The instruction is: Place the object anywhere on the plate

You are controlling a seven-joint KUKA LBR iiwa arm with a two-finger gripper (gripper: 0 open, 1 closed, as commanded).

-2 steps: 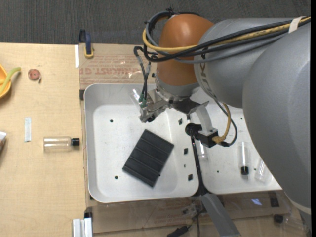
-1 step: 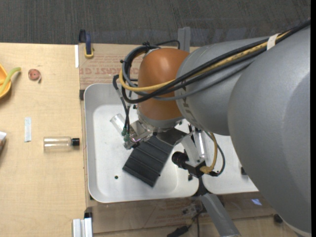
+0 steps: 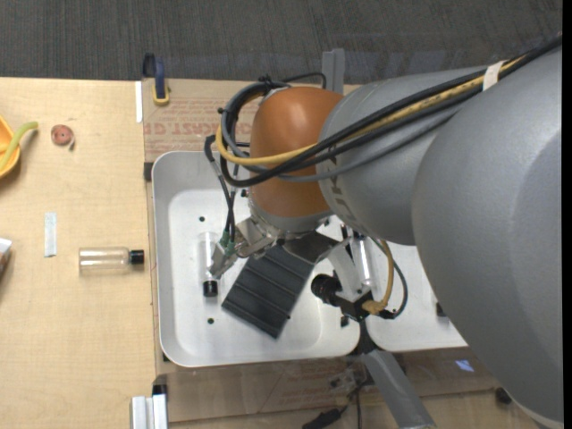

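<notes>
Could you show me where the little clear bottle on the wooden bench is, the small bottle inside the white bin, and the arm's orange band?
clear bottle (image 3: 105, 257), camera view, middle of its clear body.
small bottle (image 3: 211, 266), camera view, its body above the black cap.
orange band (image 3: 288, 155), camera view, centre of the rounded orange surface.

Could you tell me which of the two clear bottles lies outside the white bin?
The clear bottle on the wooden bench, left of the bin; the other bottle lies inside it.

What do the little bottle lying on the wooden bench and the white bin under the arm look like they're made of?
The bottle looks like clear plastic, possibly glass: the wood shows through it, and it has a black cap. The white bin looks like smooth moulded plastic, with rounded corners and a soft sheen.
</notes>
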